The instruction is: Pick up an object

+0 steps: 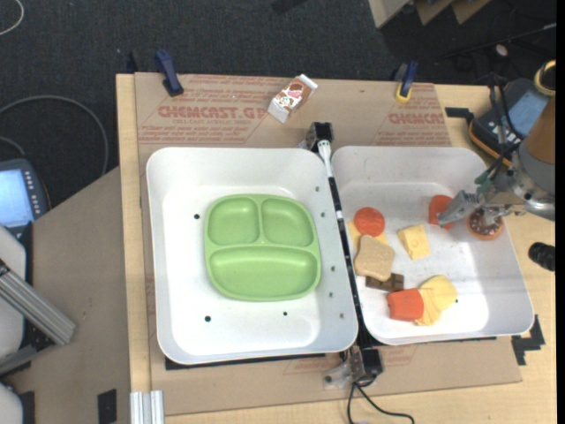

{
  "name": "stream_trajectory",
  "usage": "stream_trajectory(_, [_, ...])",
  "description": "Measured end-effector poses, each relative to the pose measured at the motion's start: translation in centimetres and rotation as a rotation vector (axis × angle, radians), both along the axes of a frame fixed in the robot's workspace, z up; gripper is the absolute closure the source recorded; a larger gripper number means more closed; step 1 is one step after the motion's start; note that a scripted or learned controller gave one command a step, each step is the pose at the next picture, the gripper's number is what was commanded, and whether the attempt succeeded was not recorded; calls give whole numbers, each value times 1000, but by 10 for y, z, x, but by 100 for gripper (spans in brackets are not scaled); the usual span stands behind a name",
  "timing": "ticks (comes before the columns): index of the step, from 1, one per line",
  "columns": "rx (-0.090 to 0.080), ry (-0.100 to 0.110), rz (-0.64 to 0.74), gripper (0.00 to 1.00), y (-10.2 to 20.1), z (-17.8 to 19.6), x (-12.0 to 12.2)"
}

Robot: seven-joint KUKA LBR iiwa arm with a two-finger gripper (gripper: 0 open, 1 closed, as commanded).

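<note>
The end effector [468, 208] hangs low in the right bin [388, 162]. An orange piece [440, 208] lies just beside it. Its state cannot be told.

Two white bins [177, 325], one green divided plate [262, 246], one small carton [291, 97].

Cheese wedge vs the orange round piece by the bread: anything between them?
Nothing. In the camera view, bare white bin floor separates the cheese wedge from the orange round piece.
</note>
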State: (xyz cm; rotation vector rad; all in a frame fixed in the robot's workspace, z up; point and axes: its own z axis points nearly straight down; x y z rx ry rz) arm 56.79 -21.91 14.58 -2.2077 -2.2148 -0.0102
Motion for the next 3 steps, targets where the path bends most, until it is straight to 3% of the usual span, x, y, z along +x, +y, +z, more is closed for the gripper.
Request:
stream_trajectory(1, [-16, -15, 4, 0, 42, -61, 49])
stream_trajectory(2, [-16, 3, 0, 0, 108, -60, 94])
stream_trajectory(3, [-16, -2, -3, 100, 105, -48, 94])
